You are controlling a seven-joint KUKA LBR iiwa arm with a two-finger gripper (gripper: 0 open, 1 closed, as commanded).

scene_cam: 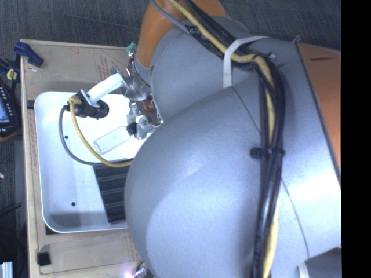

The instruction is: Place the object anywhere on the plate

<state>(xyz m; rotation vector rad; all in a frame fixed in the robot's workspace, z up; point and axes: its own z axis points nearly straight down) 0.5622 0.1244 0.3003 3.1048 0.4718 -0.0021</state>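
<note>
Bin (58, 207) floor open beside arm (232, 172)

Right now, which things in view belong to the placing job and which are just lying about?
Job: gripper, over the white bin; pale flat piece beside it, possibly the object.
Lying about: blue clamp, black device at the bench edge.

1. The wooden bench (69, 62) stood on dark carpet (69, 4).
2. A shallow white bin (58, 172) lay on the bench, its right part hidden behind the grey arm.
3. A blue clamp (28, 53) gripped the bench's far left corner.
</note>
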